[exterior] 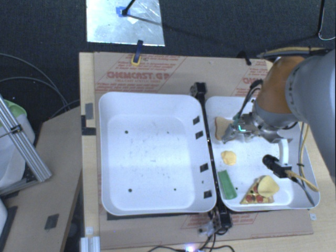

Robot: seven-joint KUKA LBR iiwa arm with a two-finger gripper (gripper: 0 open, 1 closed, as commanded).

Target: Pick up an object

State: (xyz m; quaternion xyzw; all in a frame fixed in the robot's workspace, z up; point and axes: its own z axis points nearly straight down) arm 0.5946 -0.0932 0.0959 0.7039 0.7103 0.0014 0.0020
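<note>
In the right bin [302, 190] my gripper [229, 136] reaches down at the upper left, over a tan bread-like piece [222, 123] that it partly covers. Just below it lies a small yellow round piece [228, 157]. A green strip [227, 184] rests along the bin's left wall near the front. A pizza slice toy [261, 189] with a yellow lump on it sits at the front right of the bin. I see nothing between the gripper's tips.
The left bin [152, 154] stands beside the right one, a black divider with clips [205, 140] between them. Both rest on a cardboard sheet [157, 70]. A metal plate [125, 13] lies beyond the bench.
</note>
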